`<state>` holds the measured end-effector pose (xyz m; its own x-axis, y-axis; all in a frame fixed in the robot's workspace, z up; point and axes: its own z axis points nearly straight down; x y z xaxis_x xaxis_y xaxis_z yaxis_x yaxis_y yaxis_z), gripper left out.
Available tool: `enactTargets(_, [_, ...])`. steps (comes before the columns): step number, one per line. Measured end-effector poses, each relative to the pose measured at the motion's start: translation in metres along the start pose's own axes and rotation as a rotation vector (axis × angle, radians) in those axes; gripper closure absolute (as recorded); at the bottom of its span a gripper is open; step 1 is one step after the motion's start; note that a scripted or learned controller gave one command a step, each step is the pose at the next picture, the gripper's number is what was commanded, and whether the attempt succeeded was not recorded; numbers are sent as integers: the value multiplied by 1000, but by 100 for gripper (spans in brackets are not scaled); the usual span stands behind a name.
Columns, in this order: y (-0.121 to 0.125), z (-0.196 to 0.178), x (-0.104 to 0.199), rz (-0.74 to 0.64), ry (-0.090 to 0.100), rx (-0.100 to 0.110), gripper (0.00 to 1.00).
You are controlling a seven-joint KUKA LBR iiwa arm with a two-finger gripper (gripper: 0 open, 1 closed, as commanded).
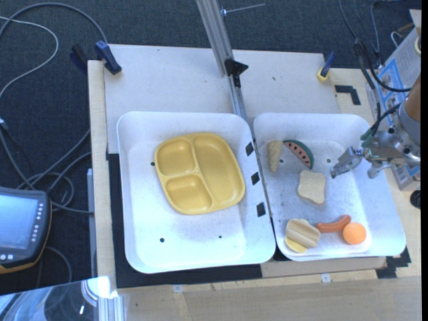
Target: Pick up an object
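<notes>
The right bin (pixel 388 206) holds several toy foods: a watermelon slice (pixel 299 152), a tan bread piece (pixel 275 156), a toast slice (pixel 311 187), a bun (pixel 302 235), a red sausage (pixel 332 224) and an orange ball (pixel 354 233). My gripper (pixel 360 164) hangs over the right side of this bin, to the right of the watermelon slice and up-right of the toast. Its fingers (pixel 344 163) stand apart with nothing between them, so it is open.
The left bin (pixel 144 246) carries a yellow divided plate (pixel 198 172). A metal rail (pixel 231 79) runs down between the bins. Cables and a blue-white box (pixel 401 65) crowd the bench's right edge.
</notes>
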<state>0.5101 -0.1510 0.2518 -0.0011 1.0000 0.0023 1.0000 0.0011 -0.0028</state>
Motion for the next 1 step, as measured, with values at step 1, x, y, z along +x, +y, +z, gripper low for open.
enactTargets(1, [0, 0, 0, 1, 0, -1, 0])
